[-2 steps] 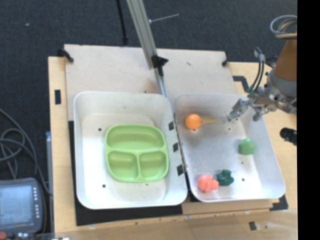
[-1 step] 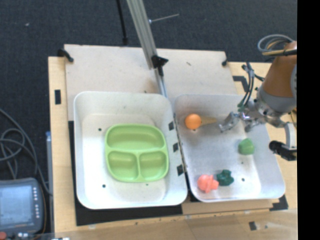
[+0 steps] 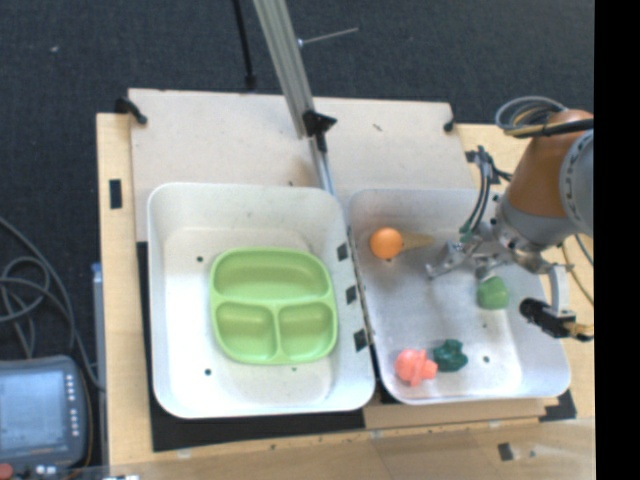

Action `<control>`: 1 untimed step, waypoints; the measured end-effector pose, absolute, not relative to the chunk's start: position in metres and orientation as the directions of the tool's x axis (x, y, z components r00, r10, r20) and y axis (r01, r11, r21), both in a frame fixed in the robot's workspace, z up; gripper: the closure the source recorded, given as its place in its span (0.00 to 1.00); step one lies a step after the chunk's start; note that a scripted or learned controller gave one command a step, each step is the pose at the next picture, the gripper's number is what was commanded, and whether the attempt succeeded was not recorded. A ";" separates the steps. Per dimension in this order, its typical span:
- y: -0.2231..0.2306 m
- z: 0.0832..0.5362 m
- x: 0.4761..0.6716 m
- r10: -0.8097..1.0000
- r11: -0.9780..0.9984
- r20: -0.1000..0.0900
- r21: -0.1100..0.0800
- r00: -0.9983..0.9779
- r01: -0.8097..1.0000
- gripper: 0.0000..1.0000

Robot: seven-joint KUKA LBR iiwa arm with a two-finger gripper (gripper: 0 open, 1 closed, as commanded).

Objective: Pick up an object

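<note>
Right bin (image 3: pixel 520 368): gripper (image 3: pixel 440 266) at centre, grip state not discernible; ball (image 3: pixel 386 243) at 10 o'clock, green block (image 3: pixel 492 293) at 3.

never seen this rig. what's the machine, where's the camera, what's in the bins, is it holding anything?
One camera looks down at a slant on a wooden bench with two shallow white bins side by side. The grey robot arm with an orange band reaches in from the right, over the right bin.

Its claw hangs low above that bin's floor. I can't tell whether it is open or shut, and nothing is visibly held.

The left bin holds a light green plastic plate with three compartments.

The right bin holds a small orange ball, a light green lump beside the claw, and near the front a pink-orange toy next to a dark green toy.
</note>
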State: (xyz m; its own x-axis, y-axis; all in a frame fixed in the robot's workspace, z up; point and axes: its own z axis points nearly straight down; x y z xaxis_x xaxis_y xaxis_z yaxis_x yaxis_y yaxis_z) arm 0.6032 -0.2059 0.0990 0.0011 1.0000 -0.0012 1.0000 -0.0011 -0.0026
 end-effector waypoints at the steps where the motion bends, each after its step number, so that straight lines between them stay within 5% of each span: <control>1: -0.208 0.114 0.605 1.000 -0.005 -0.003 0.005 0.005 1.000 1.00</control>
